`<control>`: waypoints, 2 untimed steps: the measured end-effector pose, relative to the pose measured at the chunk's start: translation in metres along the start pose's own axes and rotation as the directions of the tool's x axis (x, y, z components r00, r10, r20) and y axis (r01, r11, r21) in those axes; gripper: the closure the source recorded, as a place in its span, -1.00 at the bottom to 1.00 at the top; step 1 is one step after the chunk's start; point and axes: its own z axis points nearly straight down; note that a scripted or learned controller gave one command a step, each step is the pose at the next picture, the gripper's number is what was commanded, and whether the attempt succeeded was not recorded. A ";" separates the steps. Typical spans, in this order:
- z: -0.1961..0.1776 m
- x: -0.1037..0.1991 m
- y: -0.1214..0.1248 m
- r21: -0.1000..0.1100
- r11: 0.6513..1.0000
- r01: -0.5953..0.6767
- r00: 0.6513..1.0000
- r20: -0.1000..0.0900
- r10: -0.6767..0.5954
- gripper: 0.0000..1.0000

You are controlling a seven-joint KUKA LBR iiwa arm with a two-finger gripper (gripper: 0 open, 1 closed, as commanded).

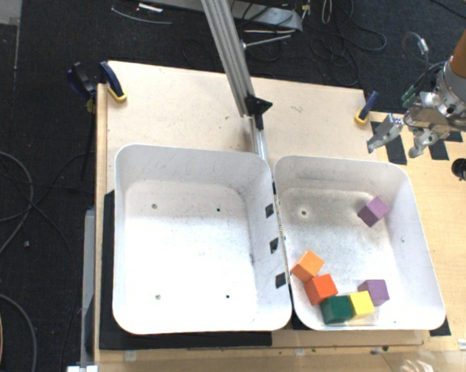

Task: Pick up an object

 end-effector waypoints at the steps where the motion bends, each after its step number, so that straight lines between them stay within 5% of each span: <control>1: 0.146 -0.024 -0.029 -0.023 1.000 0.000 1.000 0.010 0.000 -1.00; 2: 0.178 0.012 -0.057 0.001 1.000 0.000 1.000 -0.002 0.000 -1.00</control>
